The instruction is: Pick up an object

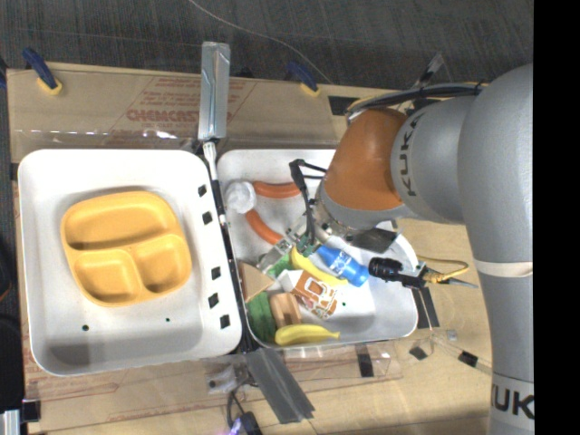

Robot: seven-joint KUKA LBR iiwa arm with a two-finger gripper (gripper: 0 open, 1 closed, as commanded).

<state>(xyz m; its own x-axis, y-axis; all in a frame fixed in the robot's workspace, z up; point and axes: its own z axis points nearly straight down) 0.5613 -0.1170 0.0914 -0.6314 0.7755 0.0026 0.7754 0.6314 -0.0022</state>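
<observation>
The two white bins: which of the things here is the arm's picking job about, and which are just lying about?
Part of the job:
- gripper, down among the clutter in the right bin
- yellow banana
- blue bottle
- orange hose
- small printed carton

Just lying about:
- yellow divided tray in the left bin
- cardboard sheet underneath
- blue clamps

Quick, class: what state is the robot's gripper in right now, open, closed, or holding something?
Gripper: cannot be told; it is down among the clutter in the right bin, beneath the arm's orange band.
</observation>
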